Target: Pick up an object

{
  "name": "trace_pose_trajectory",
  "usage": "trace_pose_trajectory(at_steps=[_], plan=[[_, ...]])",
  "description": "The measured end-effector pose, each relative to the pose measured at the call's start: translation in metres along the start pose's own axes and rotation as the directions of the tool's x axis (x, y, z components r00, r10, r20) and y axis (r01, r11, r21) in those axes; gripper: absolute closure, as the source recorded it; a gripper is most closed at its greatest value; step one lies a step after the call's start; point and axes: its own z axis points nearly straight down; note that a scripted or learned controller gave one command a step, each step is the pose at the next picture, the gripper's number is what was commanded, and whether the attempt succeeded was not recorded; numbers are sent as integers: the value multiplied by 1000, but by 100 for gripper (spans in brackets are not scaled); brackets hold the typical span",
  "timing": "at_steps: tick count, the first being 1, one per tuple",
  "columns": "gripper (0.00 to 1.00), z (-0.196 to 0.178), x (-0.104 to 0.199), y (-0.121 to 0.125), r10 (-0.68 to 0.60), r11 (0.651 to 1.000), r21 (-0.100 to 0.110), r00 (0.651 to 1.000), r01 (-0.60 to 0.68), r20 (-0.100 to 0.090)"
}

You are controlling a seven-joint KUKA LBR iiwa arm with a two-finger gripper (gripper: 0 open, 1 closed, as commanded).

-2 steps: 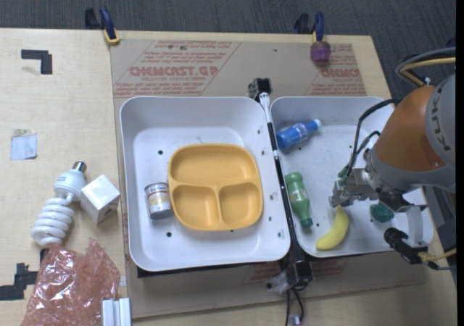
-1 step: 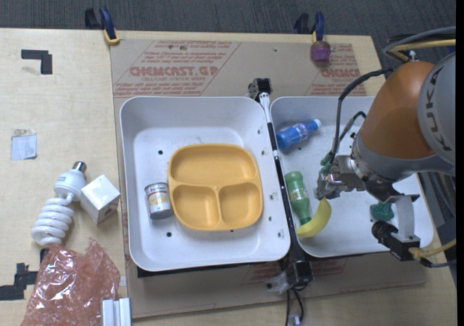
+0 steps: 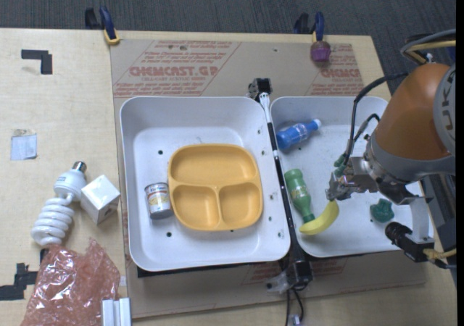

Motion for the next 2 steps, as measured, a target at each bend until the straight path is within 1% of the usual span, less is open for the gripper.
trace_pose_trajectory(at_steps=[1, 2], plan=[[0, 0, 0, 0, 0, 1000, 0, 1000, 0, 0], [0, 100, -48, 12, 1, 1000, 2, 1000, -1, -1]])
